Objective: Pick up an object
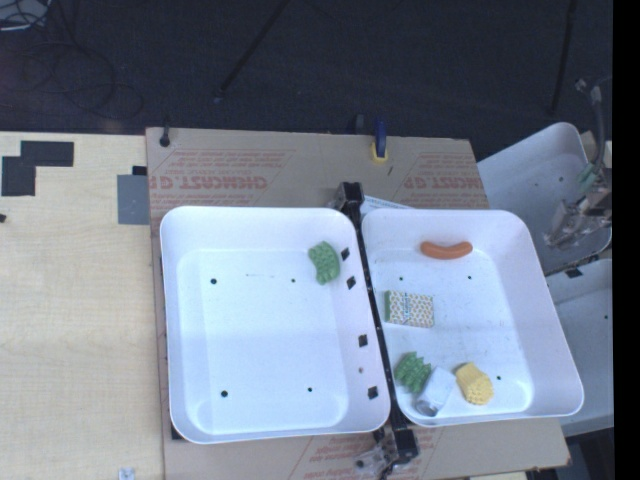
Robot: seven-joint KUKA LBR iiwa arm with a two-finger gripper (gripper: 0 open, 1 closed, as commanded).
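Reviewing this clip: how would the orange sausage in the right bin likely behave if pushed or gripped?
The orange sausage looks rounded and slim, so it would probably roll if nudged sideways. It lies apart from other items, so it likely moves freely. Its smooth-looking surface may slip from a grip.

A single camera sits high above the desk (70,298) and looks down at a slant, far enough back to take in both white bins whole: the left bin (185,318) and the right bin (545,313) lie side by side across the middle of the view. The far edge of the brown board (300,173) under them and a dark floor (300,48) with cables fill the top.
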